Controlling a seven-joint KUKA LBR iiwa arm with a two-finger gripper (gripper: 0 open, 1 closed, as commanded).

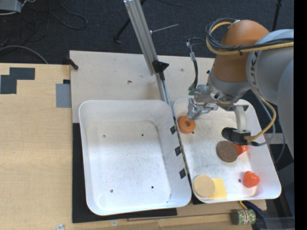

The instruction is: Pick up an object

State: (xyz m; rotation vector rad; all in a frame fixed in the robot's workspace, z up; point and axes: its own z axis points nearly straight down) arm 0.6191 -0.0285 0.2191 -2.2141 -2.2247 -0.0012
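An orange ring-shaped doughnut toy (186,124) lies in the right bin (268,188), close against its left wall. The gripper (195,113) hangs just above and beside it; I cannot tell how its jaws stand. Farther right lie a brown disc (227,151), a tan disc (204,185) on a yellow square (219,189) and a red piece (251,178). The left bin (91,128) is beside it.

Orange ring (186,124), brown disc (227,151), yellow square (219,188), white bins (96,110).
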